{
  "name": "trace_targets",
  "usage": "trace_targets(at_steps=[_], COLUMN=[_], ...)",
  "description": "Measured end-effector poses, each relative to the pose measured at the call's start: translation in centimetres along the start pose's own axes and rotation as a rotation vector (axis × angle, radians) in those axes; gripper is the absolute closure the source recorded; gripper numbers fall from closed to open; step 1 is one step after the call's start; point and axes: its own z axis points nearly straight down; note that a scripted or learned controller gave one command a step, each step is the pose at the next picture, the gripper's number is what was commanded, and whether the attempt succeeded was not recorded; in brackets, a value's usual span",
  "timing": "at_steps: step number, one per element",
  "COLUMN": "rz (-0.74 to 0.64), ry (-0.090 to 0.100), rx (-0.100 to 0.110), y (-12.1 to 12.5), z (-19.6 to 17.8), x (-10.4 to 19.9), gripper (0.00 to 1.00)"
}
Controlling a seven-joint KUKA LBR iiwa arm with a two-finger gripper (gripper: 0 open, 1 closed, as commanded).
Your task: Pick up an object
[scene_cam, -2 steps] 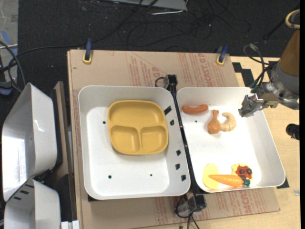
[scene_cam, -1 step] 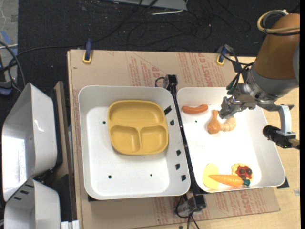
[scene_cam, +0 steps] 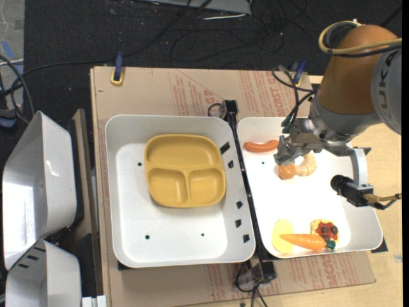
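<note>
My gripper (scene_cam: pixel 291 155) hangs over the upper middle of the right bin (scene_cam: pixel 358 200), right above a small orange-and-cream toy piece (scene_cam: pixel 296 169). A red-orange sausage (scene_cam: pixel 261 146) lies just to its left near the bin's top edge. At the bin's front lie an orange carrot (scene_cam: pixel 303 240) on a yellow slice (scene_cam: pixel 282 235) and a small red and green piece (scene_cam: pixel 326 229). The arm's wrist hides the fingertips.
The left bin (scene_cam: pixel 128 235) holds a yellow divided plate (scene_cam: pixel 185 170). A black fixture (scene_cam: pixel 350 191) sticks out from the arm over the right bin's right side. Cables run across the dark floor behind the bench.
</note>
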Motion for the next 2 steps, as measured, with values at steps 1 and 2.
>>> trace_targets(at_steps=[1,2], rz=[-0.002,-0.002], ry=[0.0,0.001], rx=[-0.002,0.0], y=[-0.2,-1.3], z=[-0.4,-0.3], x=[5.2,10.8], gripper=[1.0,1.0])
